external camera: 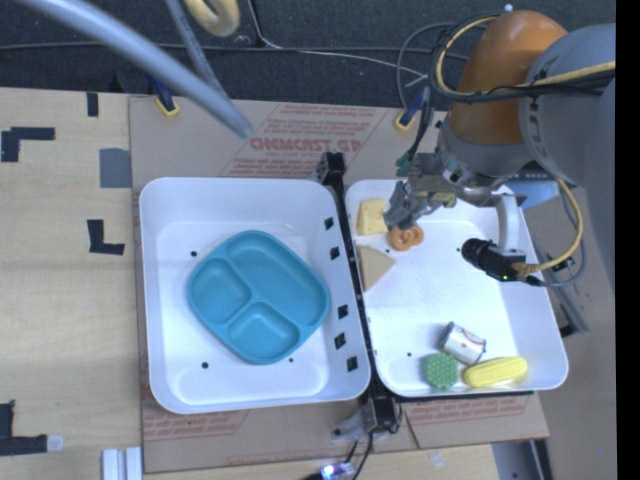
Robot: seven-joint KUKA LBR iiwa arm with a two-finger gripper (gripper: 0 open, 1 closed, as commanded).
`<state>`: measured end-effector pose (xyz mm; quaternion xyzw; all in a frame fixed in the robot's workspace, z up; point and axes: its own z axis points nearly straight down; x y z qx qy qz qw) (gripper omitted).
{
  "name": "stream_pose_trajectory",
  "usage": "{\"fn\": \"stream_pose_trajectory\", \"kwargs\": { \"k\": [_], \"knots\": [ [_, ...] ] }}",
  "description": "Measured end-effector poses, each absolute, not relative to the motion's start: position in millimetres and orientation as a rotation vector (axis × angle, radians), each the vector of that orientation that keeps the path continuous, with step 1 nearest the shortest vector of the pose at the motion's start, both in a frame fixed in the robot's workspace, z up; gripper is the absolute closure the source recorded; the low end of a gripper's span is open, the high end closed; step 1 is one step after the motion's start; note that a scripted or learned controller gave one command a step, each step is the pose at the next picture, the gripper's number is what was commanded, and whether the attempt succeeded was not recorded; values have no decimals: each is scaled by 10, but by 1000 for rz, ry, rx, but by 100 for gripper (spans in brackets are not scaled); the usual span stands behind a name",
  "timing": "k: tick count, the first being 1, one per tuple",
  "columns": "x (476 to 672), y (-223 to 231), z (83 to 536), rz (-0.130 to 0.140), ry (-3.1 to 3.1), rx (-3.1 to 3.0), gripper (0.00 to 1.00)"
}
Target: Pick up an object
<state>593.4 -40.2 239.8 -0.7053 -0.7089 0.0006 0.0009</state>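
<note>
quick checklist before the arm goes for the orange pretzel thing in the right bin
1. Gripper above the orange pretzel: ok, it sits just over it.
2. Pretzel held: cannot tell.
3. Neighbours: not ok, yellow block and tan wedge lie close by.
4. Other items apart: ok, can, green ball and corn lie at the near edge.
5. Blue plate in the left bin: ok.
</note>
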Motion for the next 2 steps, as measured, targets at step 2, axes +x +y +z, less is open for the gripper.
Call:
{"fn": "stream_pose_trajectory", "kwargs": {
  "k": [2],
  "knots": [
    [5873, 642, 2286, 4, -2226, -2213, 100]
  ]
}}
